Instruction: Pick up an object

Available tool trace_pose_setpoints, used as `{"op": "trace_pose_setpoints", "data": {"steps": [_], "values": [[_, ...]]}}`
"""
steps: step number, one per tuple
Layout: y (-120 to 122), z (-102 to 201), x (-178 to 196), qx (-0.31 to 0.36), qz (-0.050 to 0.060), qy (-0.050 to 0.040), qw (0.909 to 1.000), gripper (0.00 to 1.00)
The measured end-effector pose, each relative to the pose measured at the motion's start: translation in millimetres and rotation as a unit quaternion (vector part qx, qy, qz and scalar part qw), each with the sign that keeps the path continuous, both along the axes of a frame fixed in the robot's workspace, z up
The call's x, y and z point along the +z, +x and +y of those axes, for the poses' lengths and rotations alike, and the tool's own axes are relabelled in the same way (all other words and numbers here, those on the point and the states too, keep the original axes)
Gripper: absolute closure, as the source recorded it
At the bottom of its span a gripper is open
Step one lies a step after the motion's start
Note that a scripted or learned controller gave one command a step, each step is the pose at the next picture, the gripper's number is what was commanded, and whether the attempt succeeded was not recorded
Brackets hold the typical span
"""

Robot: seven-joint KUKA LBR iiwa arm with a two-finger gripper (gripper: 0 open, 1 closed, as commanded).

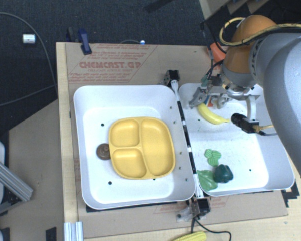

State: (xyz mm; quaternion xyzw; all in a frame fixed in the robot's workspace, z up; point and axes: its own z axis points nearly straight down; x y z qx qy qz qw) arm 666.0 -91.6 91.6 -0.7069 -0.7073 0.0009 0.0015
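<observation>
Lying near the back of the right bin (271,177), just under the tool (209,98), whose grip state cannot be told, the banana (212,115) looks like a light, smooth toy, best pinched across its curved middle.

Lighting bright, even, overhead. White bins (140,97) left of and below pincer (210,97) near overexposed. Shadows soft, short. Arm (286,69) right of pincer slightly blurred.
</observation>
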Motion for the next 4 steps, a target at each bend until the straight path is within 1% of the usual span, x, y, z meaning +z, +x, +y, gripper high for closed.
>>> {"op": "trace_pose_setpoints", "data": {"steps": [1,2,3,4], "values": [[0,-1,10,0.001,0.000,-0.0022,1.0000,1.00],[0,-1,10,0.001,0.000,-0.0022,1.0000,0.00],[-21,-9,-7,0.000,-0.001,-0.0006,1.0000,0.00],[-20,-8,4,0.000,-0.002,-0.0011,1.0000,1.00]]}}
